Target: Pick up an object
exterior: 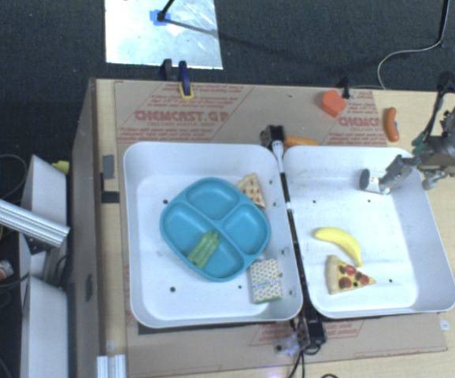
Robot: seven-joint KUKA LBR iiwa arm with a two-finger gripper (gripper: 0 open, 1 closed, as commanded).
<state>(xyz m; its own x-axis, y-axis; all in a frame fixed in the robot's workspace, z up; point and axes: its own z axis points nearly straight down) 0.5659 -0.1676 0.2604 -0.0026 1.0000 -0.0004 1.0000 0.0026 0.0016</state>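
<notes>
Dark carpet surrounds the tabletop [212, 116], which is covered with printed cardboard and carries two white bins side by side.

Left bin [145, 235]: a blue divided plate [184, 211] with a green piece [204, 248] in its near compartment. A waffle-like piece [251, 189] lies at the plate's far right rim, and a patterned block [265, 279] sits just beside its near right edge.

Right bin [416, 235]: a banana [341, 241] and a pizza slice [345, 276] lie close together toward the near side. We take these to be the likeliest objects to pick.

The claw [389, 176] hovers over the right bin's far side, well apart from the banana. The arm is cut off at the frame's right. At this angle we cannot tell how far the claw is open, or whether it has hold of anything.

Behind the bins are an orange block [332, 102], a sausage-like item [390, 123], and an orange thing [300, 141], perhaps a carrot, half hidden by the bin rim.
</notes>
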